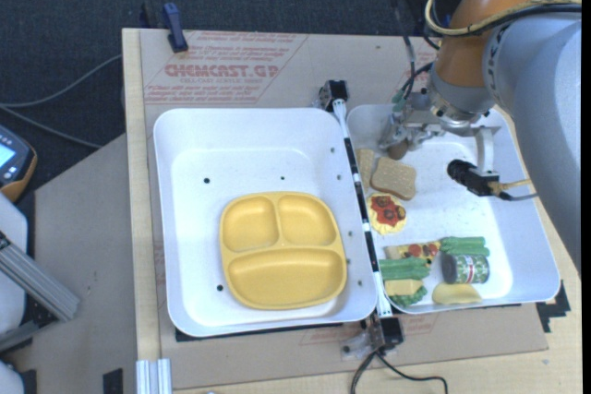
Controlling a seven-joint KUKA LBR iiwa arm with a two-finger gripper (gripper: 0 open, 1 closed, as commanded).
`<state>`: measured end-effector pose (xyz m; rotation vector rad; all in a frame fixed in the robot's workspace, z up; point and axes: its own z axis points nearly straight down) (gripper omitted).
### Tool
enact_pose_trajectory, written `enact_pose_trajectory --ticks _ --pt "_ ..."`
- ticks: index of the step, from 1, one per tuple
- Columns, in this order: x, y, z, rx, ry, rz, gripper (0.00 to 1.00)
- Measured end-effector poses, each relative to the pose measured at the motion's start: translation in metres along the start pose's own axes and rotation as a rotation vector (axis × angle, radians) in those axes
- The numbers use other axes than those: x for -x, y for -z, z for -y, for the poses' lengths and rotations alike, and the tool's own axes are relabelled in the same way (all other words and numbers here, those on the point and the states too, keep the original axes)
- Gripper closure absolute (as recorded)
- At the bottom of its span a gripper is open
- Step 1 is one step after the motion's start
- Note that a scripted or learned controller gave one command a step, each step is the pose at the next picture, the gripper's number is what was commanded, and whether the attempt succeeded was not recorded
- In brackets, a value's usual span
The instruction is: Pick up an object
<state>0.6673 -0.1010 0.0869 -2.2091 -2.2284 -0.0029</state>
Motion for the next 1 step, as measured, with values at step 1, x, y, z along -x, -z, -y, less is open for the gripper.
enact_pose_trajectory --ticks 1 --pt "-0.0631 0.115 0.0254 0.012 -0.001 0.003 1.0"
